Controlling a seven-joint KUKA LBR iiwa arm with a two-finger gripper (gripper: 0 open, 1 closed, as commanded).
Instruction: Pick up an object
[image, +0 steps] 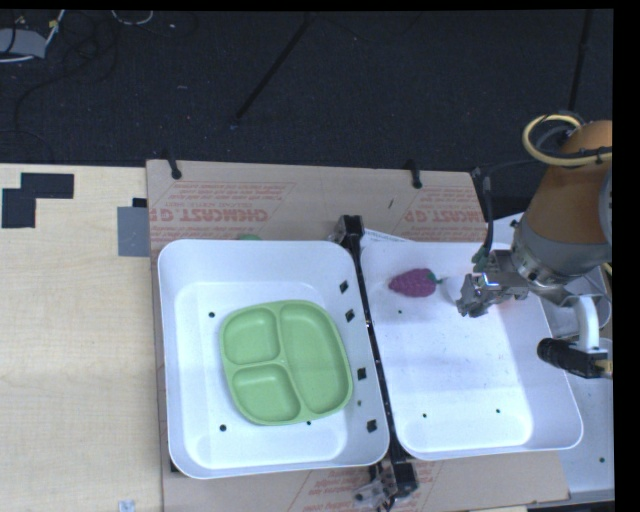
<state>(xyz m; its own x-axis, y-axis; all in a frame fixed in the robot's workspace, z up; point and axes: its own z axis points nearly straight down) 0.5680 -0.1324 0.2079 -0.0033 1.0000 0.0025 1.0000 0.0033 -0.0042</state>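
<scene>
My end effector (474, 300) hangs in the right bin (470, 420) near its far edge, grip state unclear, just beside the purple toy (413, 283) I probably mean to pick.

Green tray (286, 362) in left bin (190, 285)

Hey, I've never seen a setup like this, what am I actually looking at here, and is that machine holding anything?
This is one camera fixed above a bench, looking down at a slant. The grey and orange shape on the right is a robot arm; its gripper hangs over the right bin. Two shallow white bins sit side by side. The left bin holds a green divided plate. The right one holds a small purple object, lying apart from the gripper, so nothing is held.
</scene>
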